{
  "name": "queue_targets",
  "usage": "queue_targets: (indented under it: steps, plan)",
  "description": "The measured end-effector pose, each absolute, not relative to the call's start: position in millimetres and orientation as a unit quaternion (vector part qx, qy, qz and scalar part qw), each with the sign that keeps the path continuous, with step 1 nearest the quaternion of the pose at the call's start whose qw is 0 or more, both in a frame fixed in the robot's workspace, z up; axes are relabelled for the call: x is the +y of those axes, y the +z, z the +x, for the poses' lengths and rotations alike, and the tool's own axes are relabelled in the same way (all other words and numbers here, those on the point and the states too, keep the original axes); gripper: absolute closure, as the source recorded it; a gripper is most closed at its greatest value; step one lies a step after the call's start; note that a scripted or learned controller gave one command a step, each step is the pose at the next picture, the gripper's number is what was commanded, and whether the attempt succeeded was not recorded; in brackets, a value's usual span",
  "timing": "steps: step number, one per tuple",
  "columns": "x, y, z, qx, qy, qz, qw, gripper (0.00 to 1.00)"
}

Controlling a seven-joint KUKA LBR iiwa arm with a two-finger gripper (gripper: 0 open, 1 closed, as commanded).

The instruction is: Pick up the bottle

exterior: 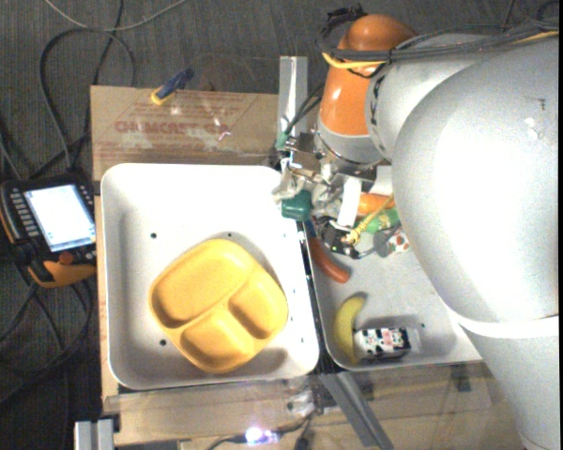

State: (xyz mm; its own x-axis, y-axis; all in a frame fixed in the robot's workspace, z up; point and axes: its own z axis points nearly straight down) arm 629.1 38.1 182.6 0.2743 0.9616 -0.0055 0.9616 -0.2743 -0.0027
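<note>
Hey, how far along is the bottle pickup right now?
Done: the arm has reached the right bin, its end effector low among the clutter near the banana. In hand: nothing visibly lifted. Left: I can't pick out the bottle, so the grasp and lift look still to come.

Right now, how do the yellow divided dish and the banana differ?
The yellow divided dish is broad and lies in the left bin; the banana is slim, curved and lies in the right bin. The dish lies alone; the banana lies beside a small box. Both are yellow.
</note>
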Motion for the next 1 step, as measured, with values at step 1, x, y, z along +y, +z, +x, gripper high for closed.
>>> queue_targets:
  steps: [1]
  plan:
    - [64.8, 182.4, 640.6, 0.572, -0.0031, 0.820, 0.001, 1.00]
